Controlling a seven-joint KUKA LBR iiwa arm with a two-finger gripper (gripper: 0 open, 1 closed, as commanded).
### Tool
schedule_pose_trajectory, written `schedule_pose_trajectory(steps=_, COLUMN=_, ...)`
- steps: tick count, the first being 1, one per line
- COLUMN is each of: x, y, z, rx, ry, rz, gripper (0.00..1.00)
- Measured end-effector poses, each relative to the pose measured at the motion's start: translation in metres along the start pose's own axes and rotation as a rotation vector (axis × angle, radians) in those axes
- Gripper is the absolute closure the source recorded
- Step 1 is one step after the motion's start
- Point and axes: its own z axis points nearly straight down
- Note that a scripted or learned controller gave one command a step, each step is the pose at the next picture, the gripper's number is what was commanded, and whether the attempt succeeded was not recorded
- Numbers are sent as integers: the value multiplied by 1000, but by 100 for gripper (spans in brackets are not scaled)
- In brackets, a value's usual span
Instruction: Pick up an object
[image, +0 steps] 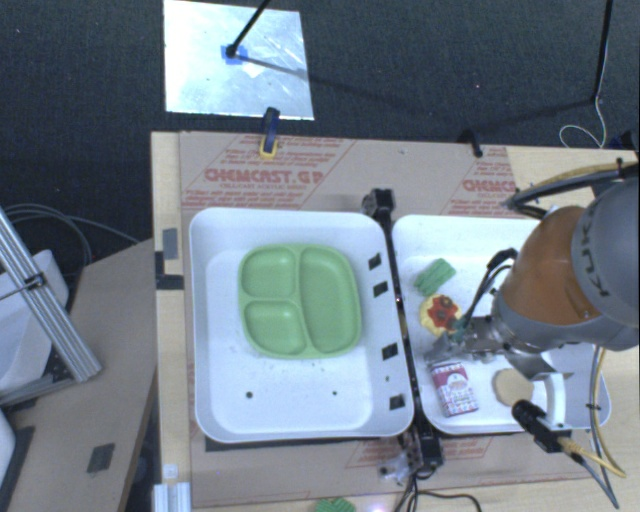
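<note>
Reaching in from the right, the arm (570, 280) hangs its end effector (452, 342) low over the right bin (470, 225), jaw state impossible to tell. Just beneath lie a red-and-white carton (455, 388), a red-yellow toy (438, 313) and a green block (435, 274), crowded near the dividing rim. The left bin (225, 400) holds a green compartment tray (300, 301) with free margin around it.

Green tray (300, 300) lies in left bin (215, 330); pincer (447, 345) hovers above carton (454, 387).

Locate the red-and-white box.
In the camera view, the red-and-white box lies at the right bin's front-left corner, just below the tool and the red-and-yellow toy.
</note>
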Motion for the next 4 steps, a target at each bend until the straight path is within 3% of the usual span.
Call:
schedule_pose_trajectory(steps=1, x=-1, y=66, z=11, rx=-5, ry=-1, rz=-4, gripper=0)
schedule_pose_trajectory(steps=2, x=-3, y=58, z=18, rx=1, ry=0, rz=0, gripper=0)
schedule_pose_trajectory(steps=3, x=-2, y=95, z=17, rx=-3, ry=-1, rz=-3, gripper=0)
schedule_pose_trajectory(steps=4, x=-17, y=83, z=18, rx=2, ry=-1, rz=2, gripper=0)
